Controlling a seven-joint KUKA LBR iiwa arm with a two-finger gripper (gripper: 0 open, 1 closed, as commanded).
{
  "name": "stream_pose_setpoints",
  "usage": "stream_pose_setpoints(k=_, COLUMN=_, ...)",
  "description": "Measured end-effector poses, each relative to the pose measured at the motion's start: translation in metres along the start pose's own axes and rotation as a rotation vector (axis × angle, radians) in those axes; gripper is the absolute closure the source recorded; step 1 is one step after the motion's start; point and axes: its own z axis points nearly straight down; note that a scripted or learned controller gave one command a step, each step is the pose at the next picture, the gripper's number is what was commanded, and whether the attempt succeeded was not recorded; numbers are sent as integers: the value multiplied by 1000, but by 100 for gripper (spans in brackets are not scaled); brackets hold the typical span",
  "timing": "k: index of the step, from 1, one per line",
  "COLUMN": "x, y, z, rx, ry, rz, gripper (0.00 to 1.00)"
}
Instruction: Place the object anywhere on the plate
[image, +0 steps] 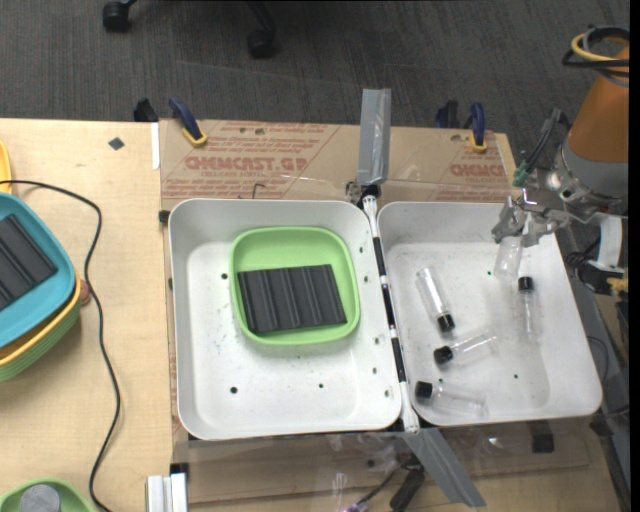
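The green plate (343, 262) sits in the left bin (200, 330) with a dark ridged insert (291, 298) lying on it. My gripper (519, 226) hangs over the back right part of the right bin (560, 395). It is shut on the upper end of a clear vial (508, 259), which slants down and to the left from it. Several more clear vials with black caps lie in that bin: one (434, 297) near the middle, one (524, 303) just below the gripper, one (465, 349) further forward and one (447, 399) at the front.
A centre ridge (383, 300) divides the two bins. Cardboard held by blue clamps (186, 119) lies behind them. On the wooden bench to the left are a stack of blue and green dishes (35, 280) and a black cable (100, 330).
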Motion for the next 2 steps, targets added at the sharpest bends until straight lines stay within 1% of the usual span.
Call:
stream_pose_setpoints(k=1, x=0, y=0, z=0, rx=0, ry=0, rz=0, gripper=0)
stream_pose_setpoints(k=2, x=-7, y=-41, z=-82, rx=0, ry=0, rz=173, gripper=0)
